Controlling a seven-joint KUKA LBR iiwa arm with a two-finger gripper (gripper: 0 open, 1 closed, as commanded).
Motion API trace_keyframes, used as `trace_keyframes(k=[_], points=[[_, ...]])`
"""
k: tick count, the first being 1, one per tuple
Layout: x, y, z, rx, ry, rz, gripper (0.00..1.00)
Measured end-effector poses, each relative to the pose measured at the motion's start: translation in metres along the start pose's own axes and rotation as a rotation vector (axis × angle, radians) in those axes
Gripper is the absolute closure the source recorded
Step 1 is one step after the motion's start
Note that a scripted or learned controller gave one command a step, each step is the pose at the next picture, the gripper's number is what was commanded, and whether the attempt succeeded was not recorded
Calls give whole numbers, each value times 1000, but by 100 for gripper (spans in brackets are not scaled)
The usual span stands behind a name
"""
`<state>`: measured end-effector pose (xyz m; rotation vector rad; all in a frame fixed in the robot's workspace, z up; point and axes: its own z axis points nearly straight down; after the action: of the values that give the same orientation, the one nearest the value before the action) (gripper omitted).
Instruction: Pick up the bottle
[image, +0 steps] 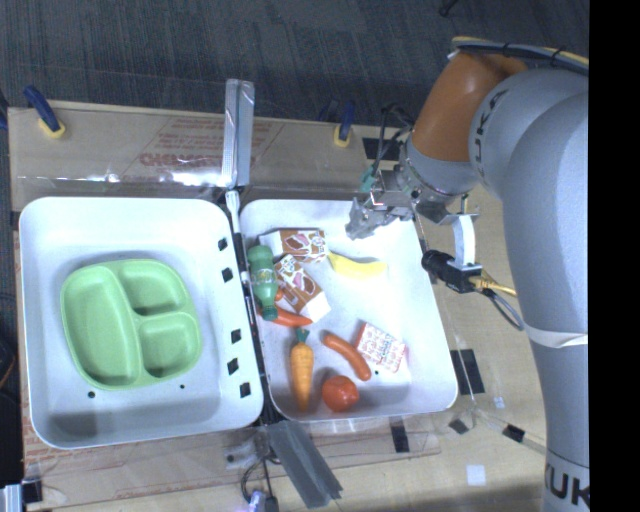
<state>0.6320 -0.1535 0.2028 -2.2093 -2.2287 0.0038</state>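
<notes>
I am looking down on the bench (120, 140), where the grey arm (530, 200) is reaching in toward the right bin (430, 330), which I am using as my landmark. The left bin (40, 330) is sitting against the right bin's left wall and is carrying a green divided tray (130, 322).

Inside the right bin, the bottle (263, 277) is lying close along the left wall, green, its cap end pointing toward the far wall. Snack packets (302, 268) are crowding it just on its right, apparently touching it, and a small orange piece (288, 319) is lying just past its near end. Nearer the bin's front wall I am seeing a carrot (301, 368), a tomato (340, 393), a sausage (345, 356) and another red-and-white packet (381, 349). A banana (357, 265) is resting toward the far right corner.

The claw (362, 222) is hovering over the bin's far wall, just above the banana and well apart from the bottle, with the packets lying between them. I am seeing nothing between its fingers, and I cannot tell whether they are parted or closed.
</notes>
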Motion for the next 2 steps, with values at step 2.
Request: trace_keyframes(k=[2], points=[[55, 15, 94, 28, -4, 303, 0]])
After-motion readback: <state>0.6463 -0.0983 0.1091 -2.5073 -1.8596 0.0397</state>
